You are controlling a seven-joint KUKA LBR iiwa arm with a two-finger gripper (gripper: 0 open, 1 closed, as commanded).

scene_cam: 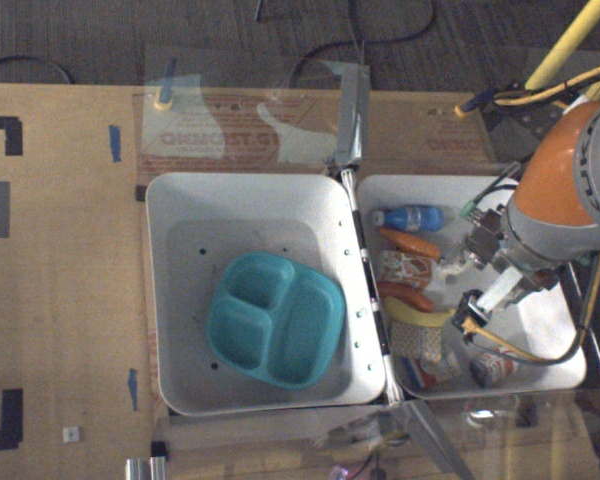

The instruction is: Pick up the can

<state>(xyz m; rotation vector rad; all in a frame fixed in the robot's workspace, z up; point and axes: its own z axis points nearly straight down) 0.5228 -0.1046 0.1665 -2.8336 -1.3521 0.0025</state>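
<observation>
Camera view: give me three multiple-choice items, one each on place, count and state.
1. Where is the can?
A. In the left bin
B. In the right bin
C. On the bench outside the bins

2. How many compartments does the teal tray have?
A. Two
B. Four
C. Three

3. How is the water bottle lying?
A. On its side
B. Upright on its base
C. Upside down in the tray

Answers:
1 B: the can lies near the right bin's front edge, below the arm.
2 C: the tray shows two small wells and one large one.
3 A: the bottle's long axis runs flat along the bin's far side.
</observation>
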